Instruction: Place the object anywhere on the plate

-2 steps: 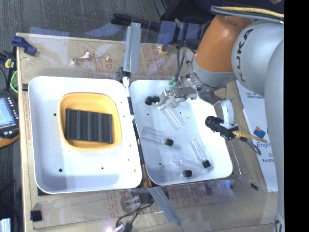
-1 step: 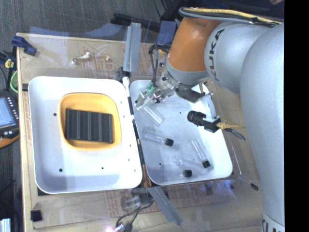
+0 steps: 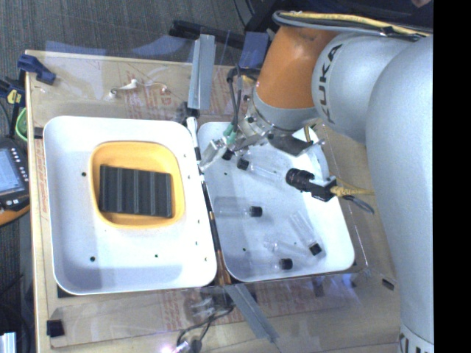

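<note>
A yellow plate (image 3: 136, 153) with a dark ridged centre lies in the left bin (image 3: 73, 256). Several small clear tubes with black caps lie in the right bin (image 3: 338, 259): one near the middle (image 3: 250, 212), one at the front (image 3: 283, 264), one at the front right (image 3: 313, 248). Another clear capped tube (image 3: 245, 165) lies just right of my gripper (image 3: 221, 150). The gripper hangs low over the right bin's back left corner, close to the wall between the bins. Nothing is visibly held in it.
The grey arm with its orange band (image 3: 294, 65) covers the right bin's back edge and right side. A metal rail (image 3: 199, 72) stands behind the bins. A handheld controller (image 3: 11, 171) lies off the bench at far left.
</note>
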`<state>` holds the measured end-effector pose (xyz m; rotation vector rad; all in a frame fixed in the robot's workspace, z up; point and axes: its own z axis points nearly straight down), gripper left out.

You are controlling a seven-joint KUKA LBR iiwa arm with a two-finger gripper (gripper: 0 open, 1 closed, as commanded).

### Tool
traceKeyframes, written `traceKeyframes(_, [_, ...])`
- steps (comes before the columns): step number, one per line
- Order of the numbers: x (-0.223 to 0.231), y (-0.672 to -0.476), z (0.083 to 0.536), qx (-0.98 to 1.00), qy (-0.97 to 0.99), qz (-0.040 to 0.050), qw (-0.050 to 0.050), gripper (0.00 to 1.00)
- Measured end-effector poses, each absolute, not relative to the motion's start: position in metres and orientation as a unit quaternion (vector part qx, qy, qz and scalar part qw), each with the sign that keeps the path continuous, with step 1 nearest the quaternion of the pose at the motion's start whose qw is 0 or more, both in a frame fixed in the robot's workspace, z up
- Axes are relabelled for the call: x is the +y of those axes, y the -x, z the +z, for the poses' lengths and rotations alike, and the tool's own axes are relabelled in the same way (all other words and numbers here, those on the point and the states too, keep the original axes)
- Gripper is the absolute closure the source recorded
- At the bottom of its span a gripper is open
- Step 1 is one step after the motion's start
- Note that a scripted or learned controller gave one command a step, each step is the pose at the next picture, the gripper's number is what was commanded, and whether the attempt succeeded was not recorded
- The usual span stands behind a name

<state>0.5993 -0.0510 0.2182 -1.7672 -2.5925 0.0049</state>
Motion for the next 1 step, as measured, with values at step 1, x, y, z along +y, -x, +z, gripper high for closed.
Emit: traceKeyframes(1, [-0.0027,-0.6182,0.1911,-0.807,0.591,0.0014,0.002,0.0])
